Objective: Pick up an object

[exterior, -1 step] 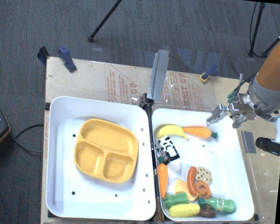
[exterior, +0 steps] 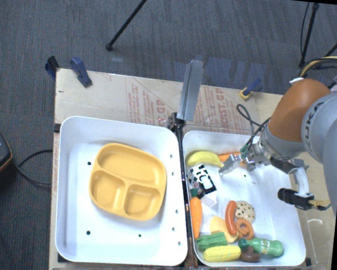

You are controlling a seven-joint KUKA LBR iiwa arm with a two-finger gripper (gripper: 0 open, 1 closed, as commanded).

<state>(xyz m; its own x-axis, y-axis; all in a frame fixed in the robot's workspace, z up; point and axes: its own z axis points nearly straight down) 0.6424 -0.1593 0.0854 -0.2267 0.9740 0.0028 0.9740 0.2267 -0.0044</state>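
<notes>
The grey arm [exterior: 315,121] with its orange band comes in from the right of the frame and bends down into the right bin [exterior: 282,202]; its jaws [exterior: 235,163] sit low in that bin's upper left part, spread wide with nothing between them. Just left of them lies a yellow banana [exterior: 202,158], close but not gripped; a small orange piece [exterior: 225,158] shows between the banana and the jaws (what it is cannot be told).

The rest of the toy food crowds the lower left of the right bin: a black-and-white patterned block [exterior: 203,179] below the banana; a carrot [exterior: 195,216] running down along the bin's left wall; a sausage [exterior: 231,215] beside a speckled cookie [exterior: 245,210]; a pretzel-like ring [exterior: 245,227] just under them; a green bottle [exterior: 264,247] lying on its side near the lower edge; a corn cob [exterior: 223,253] at the bottom, touching a green vegetable [exterior: 211,240] above it.

The left bin [exterior: 69,211] holds a yellow divided plate [exterior: 129,180], flat, near its middle; both bins rest side by side on the brown surface [exterior: 130,97].
</notes>
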